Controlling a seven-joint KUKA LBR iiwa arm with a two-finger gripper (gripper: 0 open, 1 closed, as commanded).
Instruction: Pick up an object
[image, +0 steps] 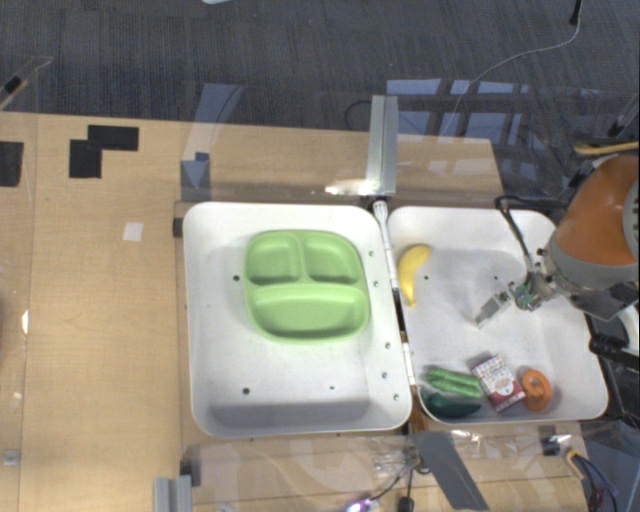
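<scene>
- A light wooden bench top (90, 300) filled the left and middle of the view, well out to the left of the jaws.
- Black block-shaped marks (100, 148) sat on the wood near the far-left corner.
- A small pale square tag (133, 232) lay on the bench, left of the bins.
- Dark grey ribbed carpet (280, 50) covered the floor beyond the bench, far above the jaws in the view.
- A thin white cable (520, 55) trailed across that carpet, up and slightly right of the jaws.
- An upright metal bracket (383, 145) stood at the bench's back edge, up and left of the jaws.
- Light was even, with soft glare on clear panels (450, 110) at the back.
</scene>
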